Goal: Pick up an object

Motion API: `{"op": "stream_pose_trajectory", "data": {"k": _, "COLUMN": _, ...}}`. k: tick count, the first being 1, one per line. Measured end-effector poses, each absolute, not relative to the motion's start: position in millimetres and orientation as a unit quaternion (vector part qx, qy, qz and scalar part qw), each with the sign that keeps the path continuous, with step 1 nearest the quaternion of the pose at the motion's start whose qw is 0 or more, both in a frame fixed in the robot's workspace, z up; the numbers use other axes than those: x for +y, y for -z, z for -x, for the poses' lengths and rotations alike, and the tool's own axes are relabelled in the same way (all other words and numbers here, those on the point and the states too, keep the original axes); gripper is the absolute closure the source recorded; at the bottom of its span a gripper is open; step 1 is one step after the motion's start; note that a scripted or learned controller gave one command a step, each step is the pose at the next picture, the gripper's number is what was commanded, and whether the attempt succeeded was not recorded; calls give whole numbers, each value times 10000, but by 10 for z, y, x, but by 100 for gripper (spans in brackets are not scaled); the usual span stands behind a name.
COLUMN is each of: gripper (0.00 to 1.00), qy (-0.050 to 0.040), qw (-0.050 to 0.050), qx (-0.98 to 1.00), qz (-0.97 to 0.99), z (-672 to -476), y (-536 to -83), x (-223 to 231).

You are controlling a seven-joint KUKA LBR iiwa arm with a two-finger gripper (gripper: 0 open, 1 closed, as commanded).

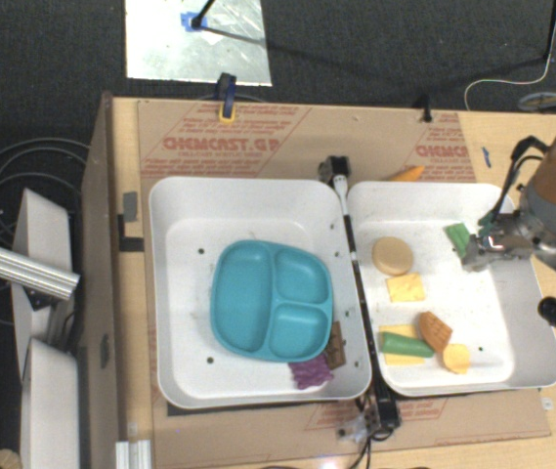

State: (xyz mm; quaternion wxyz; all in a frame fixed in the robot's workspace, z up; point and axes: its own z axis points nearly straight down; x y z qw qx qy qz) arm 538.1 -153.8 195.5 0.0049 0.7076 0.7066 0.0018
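Green block [456, 234]: we take this as the likeliest pick; it lies at the far right of the right bin [527, 374], near the back wall, touching or just beside the pincer [481, 245] on its left.
Left bin [175, 291]: we see a teal divided plate [270, 301] in the middle, with a purple piece [308, 372] and a brown piece [336, 347] at its front right corner.
Right bin contents: round tan disc [393, 256], yellow square [406, 288], green-and-yellow bar [404, 344], brown loaf [435, 330], and orange piece [455, 359], all well left of or in front of the pincer.
Key relation: the block's long axis runs slantwise, back-left to front-right, toward the pincer tip.
Pincer state: we cannot tell; the tip is a dark blur, and it may be touching the block.
Next move, as we judge it: a short shift left and down.
Surface [258, 145]: brown board under both bins.
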Motion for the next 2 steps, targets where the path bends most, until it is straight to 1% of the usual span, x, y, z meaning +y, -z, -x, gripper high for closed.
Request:
{"op": "stream_pose_trajectory", "data": {"k": 1, "gripper": 100, "qy": -14, "qw": 28, "qx": 7094, "qz": -7048, "z": -5385, "y": -2007, "x": -1510}}
{"op": "stream_pose_trajectory", "data": {"k": 2, "gripper": 100, "qy": -19, "qw": 10, "qx": 7108, "qz": -7034, "z": -5548, "y": -2159, "x": -938}}
